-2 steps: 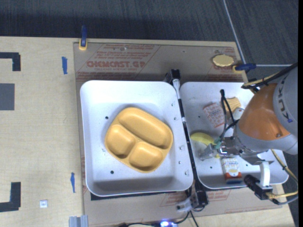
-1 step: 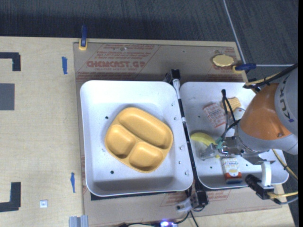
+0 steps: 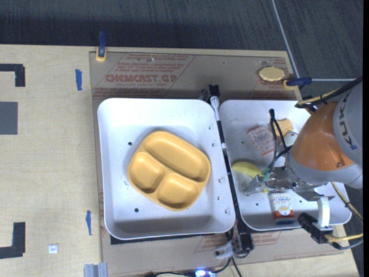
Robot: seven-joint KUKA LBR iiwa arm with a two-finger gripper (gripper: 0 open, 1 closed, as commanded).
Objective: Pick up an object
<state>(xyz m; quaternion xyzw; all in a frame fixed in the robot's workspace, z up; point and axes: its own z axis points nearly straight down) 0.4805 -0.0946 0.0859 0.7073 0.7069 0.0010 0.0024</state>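
Observation:
My gripper [image 3: 258, 182] is low in the right bin [image 3: 242, 117], reaching in from the right under the orange-banded wrist. A small yellow banana-shaped object [image 3: 245, 168] lies right at its tip, touching or nearly touching it. A white packet with red print [image 3: 260, 139] lies further back in the same bin. A small white and orange carton [image 3: 281, 205] sits near the bin's front, just below the gripper. The arm hides the right part of this bin.
The left bin [image 3: 115, 120] holds a large yellow divided plate [image 3: 168, 169]. Black cables [image 3: 279, 133] hang over the right bin near the wrist. A round tan disc [image 3: 271, 73] lies on the cardboard behind the bins.

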